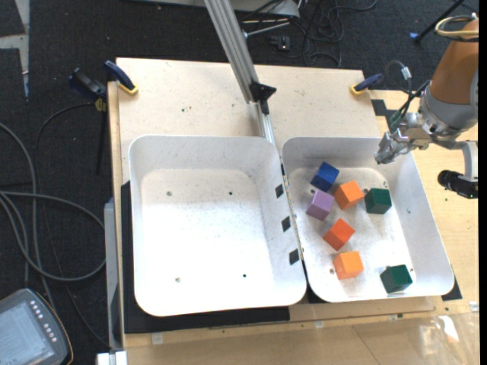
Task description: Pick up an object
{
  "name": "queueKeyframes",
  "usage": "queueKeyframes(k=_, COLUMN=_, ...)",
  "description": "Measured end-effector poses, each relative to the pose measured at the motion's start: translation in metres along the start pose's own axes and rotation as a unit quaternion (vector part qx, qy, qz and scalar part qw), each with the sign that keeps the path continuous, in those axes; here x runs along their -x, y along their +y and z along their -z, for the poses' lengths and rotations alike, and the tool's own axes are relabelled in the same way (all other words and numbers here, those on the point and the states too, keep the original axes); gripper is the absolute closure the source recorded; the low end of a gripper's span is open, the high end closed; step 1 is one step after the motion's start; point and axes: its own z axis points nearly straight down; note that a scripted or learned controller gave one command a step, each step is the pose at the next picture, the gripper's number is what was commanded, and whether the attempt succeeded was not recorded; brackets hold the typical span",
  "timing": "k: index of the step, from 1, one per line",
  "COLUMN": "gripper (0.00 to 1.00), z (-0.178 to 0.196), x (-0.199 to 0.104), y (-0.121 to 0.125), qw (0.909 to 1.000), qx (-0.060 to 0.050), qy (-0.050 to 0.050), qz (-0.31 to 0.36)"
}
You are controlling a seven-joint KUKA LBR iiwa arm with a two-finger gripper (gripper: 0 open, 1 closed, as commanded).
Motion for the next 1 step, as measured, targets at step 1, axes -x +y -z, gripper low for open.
queueKeyframes(k=1, gripper=1.00, z=0.0656, x=-0.0005, y=0.0026, qw=1.0000, qx=0.001, qy=0.000, qz=0.001)
